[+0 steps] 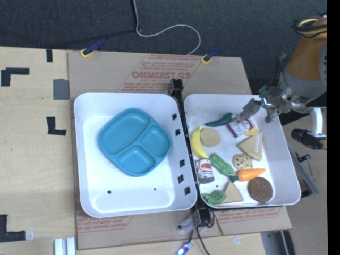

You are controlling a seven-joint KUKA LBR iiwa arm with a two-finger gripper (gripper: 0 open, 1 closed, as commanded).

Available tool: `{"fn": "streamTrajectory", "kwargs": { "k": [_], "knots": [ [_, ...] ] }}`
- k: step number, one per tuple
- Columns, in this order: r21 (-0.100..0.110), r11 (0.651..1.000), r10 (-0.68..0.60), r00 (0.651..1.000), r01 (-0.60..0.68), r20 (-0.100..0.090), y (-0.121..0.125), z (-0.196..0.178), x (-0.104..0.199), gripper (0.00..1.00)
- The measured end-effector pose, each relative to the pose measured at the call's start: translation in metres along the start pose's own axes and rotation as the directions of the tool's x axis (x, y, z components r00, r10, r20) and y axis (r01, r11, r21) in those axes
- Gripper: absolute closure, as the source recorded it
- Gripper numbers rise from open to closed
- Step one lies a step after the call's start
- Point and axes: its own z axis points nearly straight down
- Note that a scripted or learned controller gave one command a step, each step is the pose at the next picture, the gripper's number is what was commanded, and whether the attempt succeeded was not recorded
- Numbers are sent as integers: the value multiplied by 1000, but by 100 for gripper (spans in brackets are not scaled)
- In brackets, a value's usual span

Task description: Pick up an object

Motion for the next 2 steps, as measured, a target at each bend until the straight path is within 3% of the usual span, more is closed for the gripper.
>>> {"fn": "streamTrajectory", "kwargs": {
  "k": [1, 2],
  "knots": [
    [5, 1000, -4, 1000, 4, -3, -35, 29, 62, 0],
    [3, 1000, -4, 1000, 4, -3, -91, -9, 119, 0]
  ]
}}
